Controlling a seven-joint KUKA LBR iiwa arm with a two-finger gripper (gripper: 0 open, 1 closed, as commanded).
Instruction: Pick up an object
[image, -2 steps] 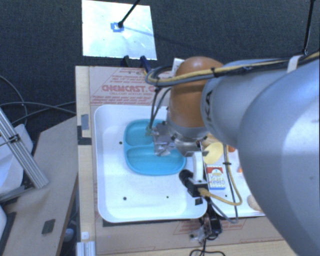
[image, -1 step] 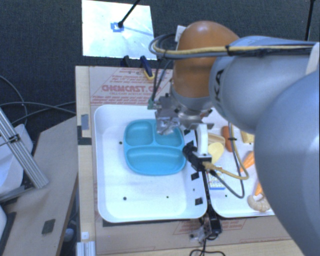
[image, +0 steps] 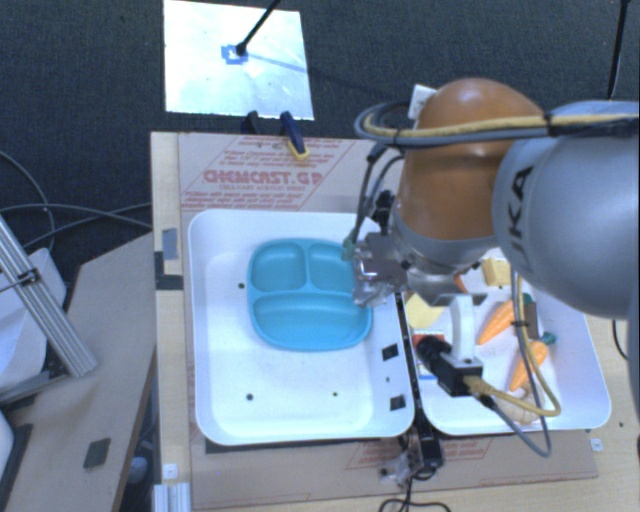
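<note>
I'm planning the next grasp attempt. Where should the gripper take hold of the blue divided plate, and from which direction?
Grip the blue divided plate by its raised rim, probably the near edge, coming straight down. It lies flat in the left bin, so only the rim offers the fingers something to pinch.

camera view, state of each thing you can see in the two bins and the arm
light blue divided plastic plate: lying flat, right way up, in the left white bin
orange carrot-shaped toys: lying loose in the right white bin
yellow flat piece: lying in the right bin, partly covered by the arm
grey arm: reaching over both bins
</note>
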